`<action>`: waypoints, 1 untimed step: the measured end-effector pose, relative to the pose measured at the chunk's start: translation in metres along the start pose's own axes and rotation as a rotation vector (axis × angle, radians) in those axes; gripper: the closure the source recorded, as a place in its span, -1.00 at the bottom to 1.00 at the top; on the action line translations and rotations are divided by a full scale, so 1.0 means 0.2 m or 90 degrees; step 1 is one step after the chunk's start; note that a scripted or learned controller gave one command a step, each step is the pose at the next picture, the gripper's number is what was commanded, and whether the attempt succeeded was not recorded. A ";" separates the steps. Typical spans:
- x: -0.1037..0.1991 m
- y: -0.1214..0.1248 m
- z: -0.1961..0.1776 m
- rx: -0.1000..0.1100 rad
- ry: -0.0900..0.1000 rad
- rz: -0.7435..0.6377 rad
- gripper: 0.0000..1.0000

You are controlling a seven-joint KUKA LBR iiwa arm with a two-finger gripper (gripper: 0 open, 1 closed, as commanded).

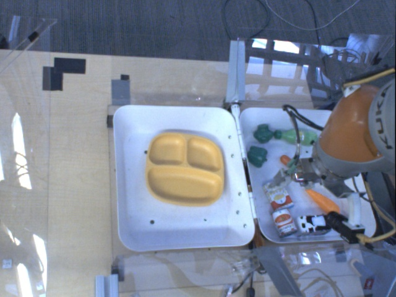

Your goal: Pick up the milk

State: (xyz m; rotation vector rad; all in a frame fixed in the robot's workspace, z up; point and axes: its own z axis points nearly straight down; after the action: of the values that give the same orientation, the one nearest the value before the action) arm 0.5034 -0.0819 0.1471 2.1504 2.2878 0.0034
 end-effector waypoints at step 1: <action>0.00 0.01 -0.06 -0.004 0.000 -0.001 1.00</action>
State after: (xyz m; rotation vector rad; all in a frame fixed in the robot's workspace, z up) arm 0.5055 -0.0817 0.1584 2.1461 2.2855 0.0097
